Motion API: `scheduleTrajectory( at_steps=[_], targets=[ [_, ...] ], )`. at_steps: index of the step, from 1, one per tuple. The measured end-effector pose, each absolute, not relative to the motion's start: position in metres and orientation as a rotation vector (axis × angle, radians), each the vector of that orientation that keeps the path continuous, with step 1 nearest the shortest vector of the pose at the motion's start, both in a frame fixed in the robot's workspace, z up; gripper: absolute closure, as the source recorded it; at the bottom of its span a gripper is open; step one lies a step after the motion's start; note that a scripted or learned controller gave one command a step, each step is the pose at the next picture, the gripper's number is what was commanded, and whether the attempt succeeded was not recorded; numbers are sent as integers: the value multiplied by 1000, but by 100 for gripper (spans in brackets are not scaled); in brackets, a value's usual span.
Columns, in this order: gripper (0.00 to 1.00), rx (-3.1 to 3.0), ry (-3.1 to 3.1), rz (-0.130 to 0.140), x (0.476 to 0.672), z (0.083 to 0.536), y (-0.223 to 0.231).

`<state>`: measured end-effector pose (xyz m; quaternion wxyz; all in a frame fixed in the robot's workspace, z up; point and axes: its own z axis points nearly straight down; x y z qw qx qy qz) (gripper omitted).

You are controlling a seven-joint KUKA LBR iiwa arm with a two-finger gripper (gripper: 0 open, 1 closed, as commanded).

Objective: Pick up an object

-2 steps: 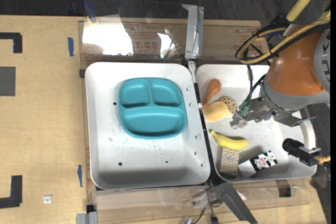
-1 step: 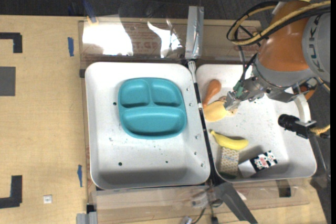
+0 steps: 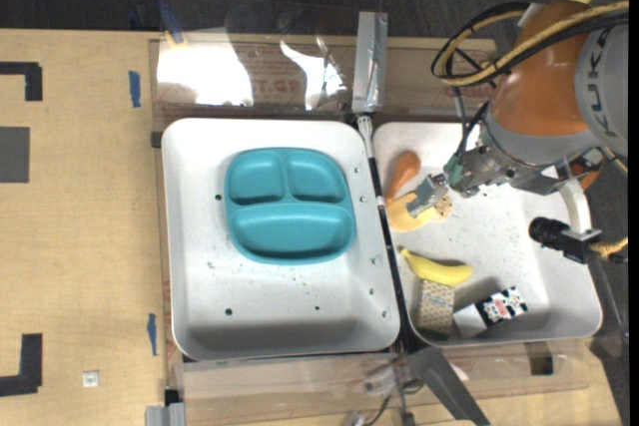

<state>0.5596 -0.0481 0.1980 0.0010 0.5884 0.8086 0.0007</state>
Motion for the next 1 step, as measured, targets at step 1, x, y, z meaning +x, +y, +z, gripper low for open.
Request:
scheduleTrajectory(
  at_steps=[1],
  targets=[
    [0,1812,2571,-5,532,106,-110]
  ],
)
